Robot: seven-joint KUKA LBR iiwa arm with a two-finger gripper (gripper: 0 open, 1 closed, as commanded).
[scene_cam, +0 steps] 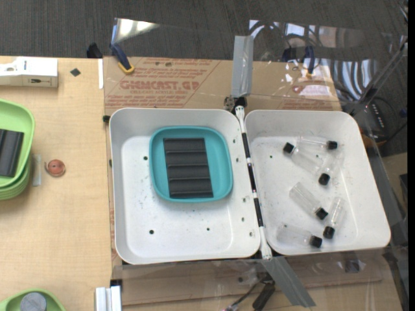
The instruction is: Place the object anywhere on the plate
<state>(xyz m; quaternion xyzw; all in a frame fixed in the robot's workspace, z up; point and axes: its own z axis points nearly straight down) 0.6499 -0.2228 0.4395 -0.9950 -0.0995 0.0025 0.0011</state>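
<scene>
Clear vials (316,173) in right bin (363,141) (teal plate (222,167) left)

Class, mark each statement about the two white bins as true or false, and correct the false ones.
1. The teal plate sits in the left bin. True.
2. The clear vials with black caps lie on the plate. False: they lie in the right bin.
3. A dark ribbed insert lies on the plate. True.
4. The two bins stand apart at opposite ends of the bench. False: they sit side by side, edges meeting.
5. A green tray lies left of the bins. True.
</scene>
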